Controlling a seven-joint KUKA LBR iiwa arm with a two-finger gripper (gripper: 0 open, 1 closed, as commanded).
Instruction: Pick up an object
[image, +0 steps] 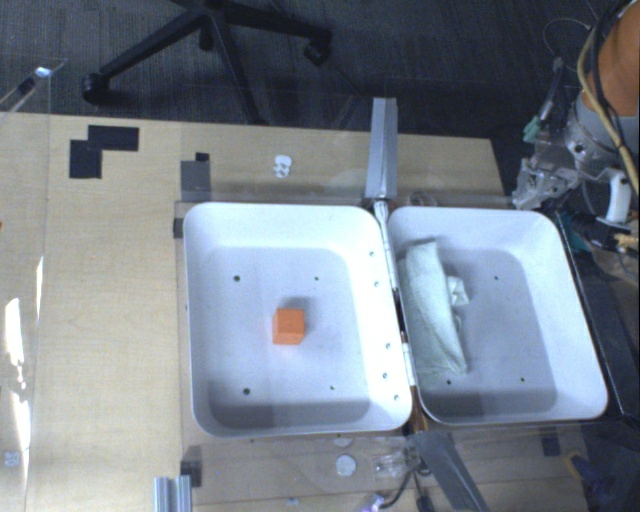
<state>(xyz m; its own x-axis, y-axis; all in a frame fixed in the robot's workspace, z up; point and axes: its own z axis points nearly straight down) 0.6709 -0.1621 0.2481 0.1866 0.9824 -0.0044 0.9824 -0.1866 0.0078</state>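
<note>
The gripper (545, 185) hangs at the top right, just past the far right corner of the right bin, and it is too blurry to tell if it is open or closed. It is not holding anything that can be seen. Far to the left of the gripper, the wooden bench (100, 350) is bare and flat, with some black tape marks (100, 148) near the far edge. Next comes the left bin (200, 300), well away from the gripper. It is white, with round corners and low walls. The orange block (289, 326) sits in it, a bit left of the middle. The block is small and square, bright orange, and sits flat on the floor of the bin. It touches none of the walls, so there is open floor all around it. The two bins meet along a thin edge, and a grey metal bar (383, 150) sticks out behind that edge, to the left of the gripper. Closer to the gripper is the right bin (575, 300). A long white cloth bundle (435, 310) lies along its left side, close beside the wall next to the left bin. The part of this bin nearest the gripper is open floor.
</note>
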